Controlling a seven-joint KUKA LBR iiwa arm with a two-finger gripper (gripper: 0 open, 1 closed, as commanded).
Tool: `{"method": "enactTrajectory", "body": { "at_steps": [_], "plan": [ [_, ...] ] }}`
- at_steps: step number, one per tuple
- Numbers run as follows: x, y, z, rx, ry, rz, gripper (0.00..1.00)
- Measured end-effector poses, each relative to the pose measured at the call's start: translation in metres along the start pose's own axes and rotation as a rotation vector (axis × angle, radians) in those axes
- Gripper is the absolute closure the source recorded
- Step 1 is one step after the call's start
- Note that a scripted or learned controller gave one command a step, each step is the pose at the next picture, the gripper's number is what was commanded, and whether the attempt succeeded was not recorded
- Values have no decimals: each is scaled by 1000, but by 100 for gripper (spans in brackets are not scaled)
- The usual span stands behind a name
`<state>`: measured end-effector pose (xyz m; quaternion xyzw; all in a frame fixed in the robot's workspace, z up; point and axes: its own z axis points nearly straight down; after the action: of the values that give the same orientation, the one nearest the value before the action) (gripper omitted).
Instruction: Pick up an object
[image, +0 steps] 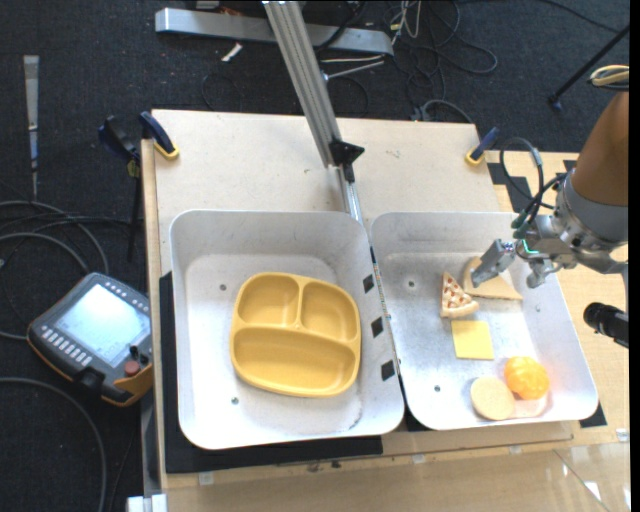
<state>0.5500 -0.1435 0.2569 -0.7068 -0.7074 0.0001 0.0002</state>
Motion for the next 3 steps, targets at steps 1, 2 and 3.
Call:
{"method": "enactTrajectory", "body": {
  "at_steps": [1,2,3],
  "plan": [
    [-4,-1,44,4,0,2,0],
    [-12,1,93,5,0,2,0],
    [-19,7,147,5,1,2,0]
  ]
}}
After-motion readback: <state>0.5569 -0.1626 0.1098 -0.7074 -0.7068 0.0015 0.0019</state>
